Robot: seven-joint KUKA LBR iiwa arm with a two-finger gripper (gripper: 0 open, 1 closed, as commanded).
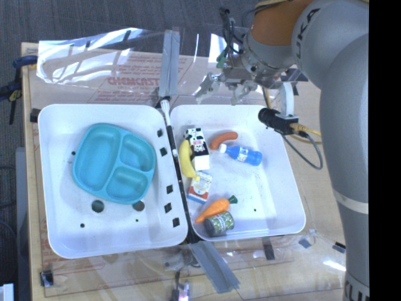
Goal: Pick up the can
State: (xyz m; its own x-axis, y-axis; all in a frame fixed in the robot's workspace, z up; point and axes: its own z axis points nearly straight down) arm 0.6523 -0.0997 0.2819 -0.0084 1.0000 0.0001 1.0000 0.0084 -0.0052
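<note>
End effector [233,88] hovers over the right bin's [283,168] far rim; its opening cannot be told. Inside that bin, the can [219,223] lies at the near edge, touching a carrot [213,208]. "KUKA" marks the arm [326,49].

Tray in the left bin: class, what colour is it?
The tray is light blue, clear in the camera view.

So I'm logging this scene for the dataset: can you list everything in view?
bins: two, white, side by side
plate: one, blue, divided, left bin
can: one, dark green, right bin's near edge
carrot: one, orange, touching the can
banana: one, yellow, right bin's left side
milk carton: one, black-and-white, beside the banana
small carton: one, red-white, mid-bin
sausage: one, orange-brown
bottle: one, blue
end effector: one, grey, above the right bin's far rim
</note>
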